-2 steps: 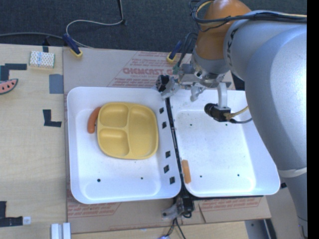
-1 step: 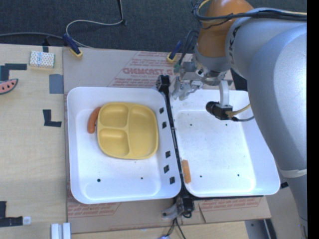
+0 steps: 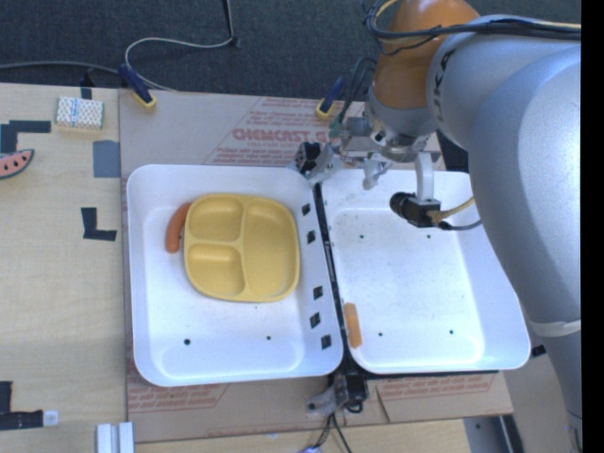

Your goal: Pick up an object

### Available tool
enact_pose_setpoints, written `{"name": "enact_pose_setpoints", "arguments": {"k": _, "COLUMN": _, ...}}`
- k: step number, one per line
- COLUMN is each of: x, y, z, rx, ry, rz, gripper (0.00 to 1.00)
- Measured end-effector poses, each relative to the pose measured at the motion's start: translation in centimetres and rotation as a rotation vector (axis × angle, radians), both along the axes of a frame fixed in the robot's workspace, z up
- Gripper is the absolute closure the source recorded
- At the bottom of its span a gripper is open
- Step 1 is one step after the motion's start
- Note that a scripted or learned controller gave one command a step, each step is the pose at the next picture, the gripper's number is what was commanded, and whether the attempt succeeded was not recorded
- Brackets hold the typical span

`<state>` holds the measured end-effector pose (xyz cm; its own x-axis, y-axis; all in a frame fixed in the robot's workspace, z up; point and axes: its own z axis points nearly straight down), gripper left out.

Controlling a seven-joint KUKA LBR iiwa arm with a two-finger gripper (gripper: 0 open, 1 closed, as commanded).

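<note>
Orange sausage (image 3: 174, 228) sits partly hidden by the yellow plate (image 3: 241, 246) (state of end effector (image 3: 376, 163) unclear).

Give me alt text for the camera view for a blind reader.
A grey robot arm reaches in from the right, its gripper at the far left corner of the right bin. The left bin holds a yellow divided plate with an orange sausage-shaped piece beside it; a small orange piece lies by the right bin's left wall.
</note>
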<state>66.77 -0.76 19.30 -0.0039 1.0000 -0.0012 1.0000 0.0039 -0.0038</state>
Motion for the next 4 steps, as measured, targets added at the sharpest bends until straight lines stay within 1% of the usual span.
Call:
{"name": "enact_pose_setpoints", "arguments": {"k": 1, "x": 0.00, "y": 0.07, "z": 0.94, "rx": 0.001, "ry": 0.001, "rz": 0.001, "gripper": 1.00}}
{"name": "enact_pose_setpoints", "arguments": {"k": 2, "x": -0.01, "y": 0.06, "z": 0.93, "rx": 0.000, "ry": 0.001, "rz": 0.001, "gripper": 0.00}}
{"name": "enact_pose_setpoints", "arguments": {"k": 3, "x": 0.00, "y": 0.13, "z": 1.86, "rx": 0.001, "ry": 0.002, "rz": 0.003, "gripper": 1.00}}
{"name": "enact_pose_setpoints", "arguments": {"k": 4, "x": -0.01, "y": 0.11, "z": 1.85, "rx": 0.000, "ry": 0.002, "rz": 0.003, "gripper": 0.00}}
